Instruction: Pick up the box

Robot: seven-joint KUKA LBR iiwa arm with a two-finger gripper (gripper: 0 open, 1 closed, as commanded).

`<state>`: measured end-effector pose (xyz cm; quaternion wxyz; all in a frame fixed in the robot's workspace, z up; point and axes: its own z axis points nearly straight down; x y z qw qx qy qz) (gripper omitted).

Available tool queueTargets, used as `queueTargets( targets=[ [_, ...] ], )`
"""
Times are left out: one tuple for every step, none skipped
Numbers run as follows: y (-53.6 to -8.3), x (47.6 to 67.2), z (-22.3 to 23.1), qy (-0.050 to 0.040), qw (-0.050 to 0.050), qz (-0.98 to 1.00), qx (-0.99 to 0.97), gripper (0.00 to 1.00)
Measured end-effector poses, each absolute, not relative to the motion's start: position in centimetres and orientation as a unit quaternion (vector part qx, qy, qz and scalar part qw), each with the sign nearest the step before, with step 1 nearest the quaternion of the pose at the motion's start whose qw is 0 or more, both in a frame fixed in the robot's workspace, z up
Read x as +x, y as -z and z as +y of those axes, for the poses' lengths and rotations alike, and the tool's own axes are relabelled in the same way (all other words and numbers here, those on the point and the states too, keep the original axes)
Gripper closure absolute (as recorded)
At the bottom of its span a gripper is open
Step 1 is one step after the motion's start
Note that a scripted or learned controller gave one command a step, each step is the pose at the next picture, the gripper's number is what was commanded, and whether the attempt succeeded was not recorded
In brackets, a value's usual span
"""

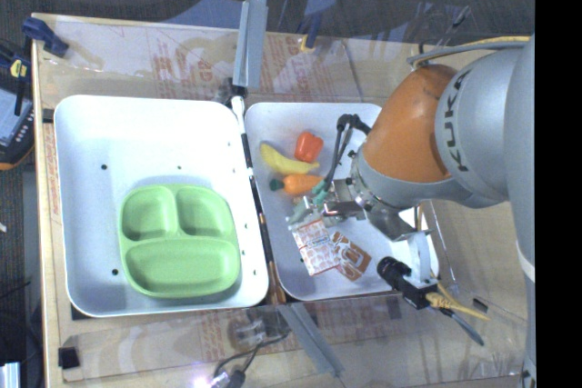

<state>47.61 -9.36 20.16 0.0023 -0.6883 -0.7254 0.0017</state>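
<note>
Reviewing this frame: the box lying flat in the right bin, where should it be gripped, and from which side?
Probably across its narrow width, from straight above. The box lies flat on the bin floor, tilted diagonally, so its long edges are the likeliest pinchable faces. The end effector sits near its upper-left end.

Grey KUKA arm (482, 132) with black lettering, a glossy orange band (414, 136), and black cables at the wrist

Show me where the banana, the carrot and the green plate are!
banana (284, 161): camera view, middle of its yellow body.
carrot (298, 184): camera view, its orange middle.
green plate (179, 242): camera view, on the ridge between its compartments.
</note>
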Motion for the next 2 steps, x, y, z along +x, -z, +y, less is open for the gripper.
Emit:
queueTargets(
  targets=[
    [-23.2,47.7,-15.9,-0.0005,0.001,-0.757,-0.654,1.00],
    [-22.1,51.4,-11.3,-0.0010,0.002,-0.610,-0.792,1.00]
  ],
)
